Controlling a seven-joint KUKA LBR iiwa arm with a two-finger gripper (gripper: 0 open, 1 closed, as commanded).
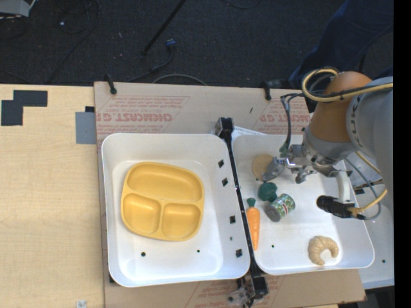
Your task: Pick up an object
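Two shallow white bins stand side by side on a cardboard sheet on the bench. The left bin (pixel 112 172) holds one yellow divided tray (pixel 163 199) with three compartments, lying flat near the bin's centre.

The right bin (pixel 359 252) holds five loose objects. One small can (pixel 280 206) with a green label and a metal end lies on its side near the bin's middle. One dark green lump (pixel 267 190) sits just beside the can, toward the bin's far edge. One tan round flat piece (pixel 261 167) lies near the far left corner, partly hidden by the gripper. One orange carrot with a green top (pixel 253 226) lies lengthwise along the left wall, beside the divider between the bins. One pale beige croissant (pixel 323 249), curved, rests near the bin's near right corner, well apart from the rest.

The grey arm (pixel 376 117), with its orange band (pixel 337 111), reaches in from the right over the far part of the right bin. Its gripper (pixel 288 165) hangs just above the tan piece and the green lump; whether it is open or closed cannot be told, and no object is seen held in it.
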